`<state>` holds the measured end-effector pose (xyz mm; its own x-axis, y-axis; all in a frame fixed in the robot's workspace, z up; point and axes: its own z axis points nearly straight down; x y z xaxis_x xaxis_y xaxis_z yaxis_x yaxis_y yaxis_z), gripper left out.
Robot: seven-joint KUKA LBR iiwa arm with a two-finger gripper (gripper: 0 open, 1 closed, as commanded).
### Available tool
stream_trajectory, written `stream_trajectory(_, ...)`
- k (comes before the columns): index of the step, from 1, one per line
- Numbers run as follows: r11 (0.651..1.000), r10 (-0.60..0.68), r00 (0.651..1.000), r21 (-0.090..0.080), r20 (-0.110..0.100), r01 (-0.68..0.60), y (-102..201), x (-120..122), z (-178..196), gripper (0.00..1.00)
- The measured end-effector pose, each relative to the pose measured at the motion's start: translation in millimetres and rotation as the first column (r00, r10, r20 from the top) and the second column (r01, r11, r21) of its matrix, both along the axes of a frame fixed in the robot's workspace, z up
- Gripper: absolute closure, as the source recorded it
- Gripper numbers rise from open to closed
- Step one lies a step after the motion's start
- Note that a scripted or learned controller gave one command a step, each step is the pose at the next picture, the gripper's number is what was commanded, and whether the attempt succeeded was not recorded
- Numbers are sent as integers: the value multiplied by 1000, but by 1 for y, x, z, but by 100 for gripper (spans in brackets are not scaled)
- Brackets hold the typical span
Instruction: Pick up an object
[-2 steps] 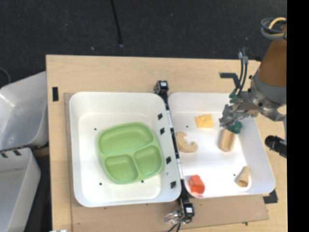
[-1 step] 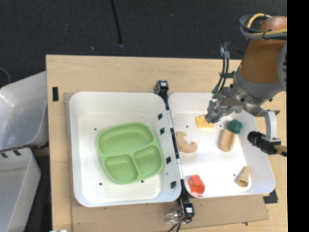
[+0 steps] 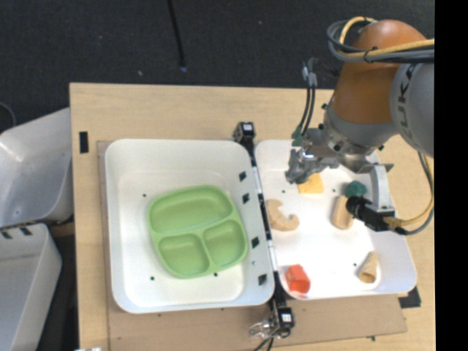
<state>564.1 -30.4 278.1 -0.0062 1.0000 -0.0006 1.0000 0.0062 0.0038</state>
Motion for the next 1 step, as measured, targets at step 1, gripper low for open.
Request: stream_trajectory(1, 1000, -1, 1000, 0, -5, 1, 52, 15, -22, 100)
